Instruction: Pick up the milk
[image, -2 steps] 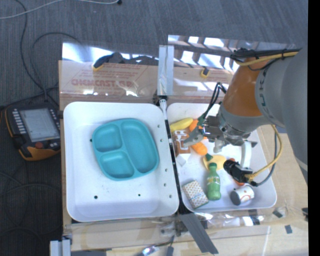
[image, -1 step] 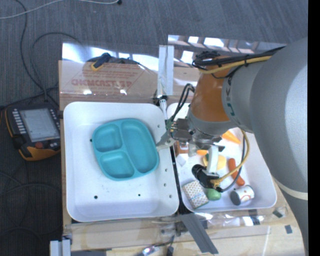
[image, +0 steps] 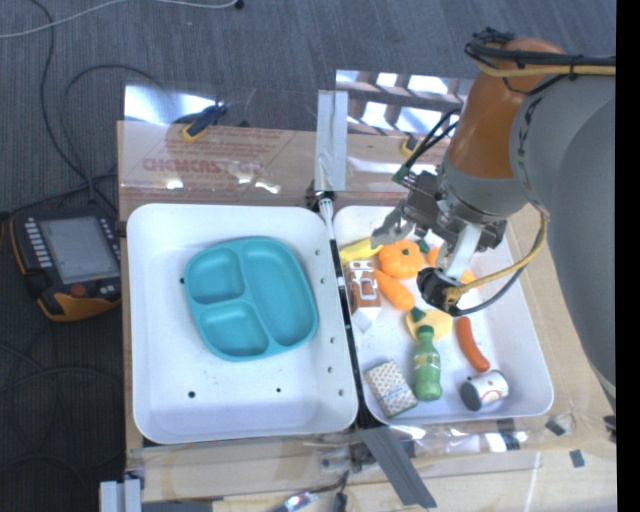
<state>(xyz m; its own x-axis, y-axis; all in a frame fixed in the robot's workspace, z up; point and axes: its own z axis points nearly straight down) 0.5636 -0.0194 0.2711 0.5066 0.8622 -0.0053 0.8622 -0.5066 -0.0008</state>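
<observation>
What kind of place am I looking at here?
Probably a robotics lab or test cell: a teach pendant lies on the carpet, loose cables trail across it, and two white bins hold a blue tray and toy food.

arm (image: 560, 120): grey shell; orange band above wrist; black and yellow cables; tool (image: 425, 245): dark metal

Dark grey carpet floor (image: 200, 40), black cables (image: 70, 110), handheld control pendant (image: 65, 255) at left
</observation>
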